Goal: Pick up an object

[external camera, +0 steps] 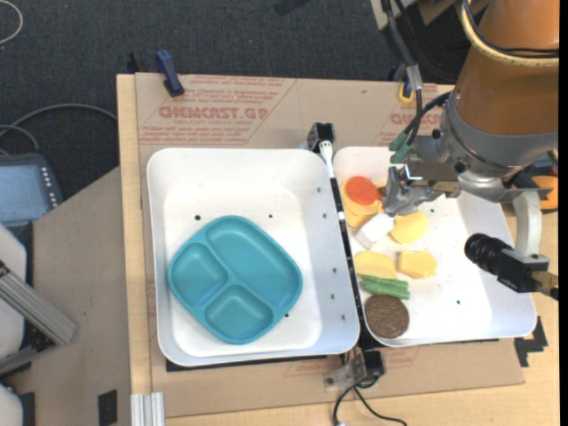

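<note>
- The right bin (497,322) holds a cluster of toy food pieces crowded against its left wall, from near the far left corner down to the near left corner.
- Nearest the far corner lies an orange-red round piece (360,189) on a yellow disc (363,211); just beside them sit a white block (376,229) and a yellow rounded lump (409,229).
- Toward the near edge come two more yellow pieces (375,264) and (417,264), a green bean-like strip (384,285), and a brown round patty (388,316) at the near left corner.
- The gripper (401,195) hangs over the far part of this cluster, between the orange-red piece and the yellow lump; whether it is apart or together I cannot tell, as the wrist hides it.
- Nothing can be seen clamped in it.
- The left bin (169,193) carries a teal divided plate (234,278) toward its near side.
- Judging by looks, the pieces are light, stiff plastic with smooth, slippery skins; rounded ones may squirt out of a pinch.
- The yellow lump looks the best candidate: take it across its narrow width, low on its sides.
- The white block offers flat faces but touches its neighbours, so a clean pinch is harder.
</note>
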Robot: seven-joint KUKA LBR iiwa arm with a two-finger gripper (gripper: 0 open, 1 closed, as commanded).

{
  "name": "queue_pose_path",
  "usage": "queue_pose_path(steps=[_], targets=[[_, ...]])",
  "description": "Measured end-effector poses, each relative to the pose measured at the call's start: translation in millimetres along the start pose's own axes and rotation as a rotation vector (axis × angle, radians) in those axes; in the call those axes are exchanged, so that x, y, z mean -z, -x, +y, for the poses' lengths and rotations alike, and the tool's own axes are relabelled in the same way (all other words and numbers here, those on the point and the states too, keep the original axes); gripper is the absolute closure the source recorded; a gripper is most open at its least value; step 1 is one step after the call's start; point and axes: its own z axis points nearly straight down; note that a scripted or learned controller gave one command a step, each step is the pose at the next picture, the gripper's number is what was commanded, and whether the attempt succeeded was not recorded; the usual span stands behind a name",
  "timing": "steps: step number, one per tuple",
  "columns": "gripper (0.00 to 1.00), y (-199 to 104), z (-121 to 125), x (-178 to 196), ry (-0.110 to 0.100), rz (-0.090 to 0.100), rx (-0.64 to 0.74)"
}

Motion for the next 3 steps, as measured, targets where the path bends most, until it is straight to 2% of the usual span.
queue_pose_path(steps=[1,2,3], targets=[[1.0,33,1,28,0.008,0.0,0.003],[1.0,87,0,-1,-0.001,0.0,0.001],[1.0,-4,14,45,0.01,0.003,0.017]])
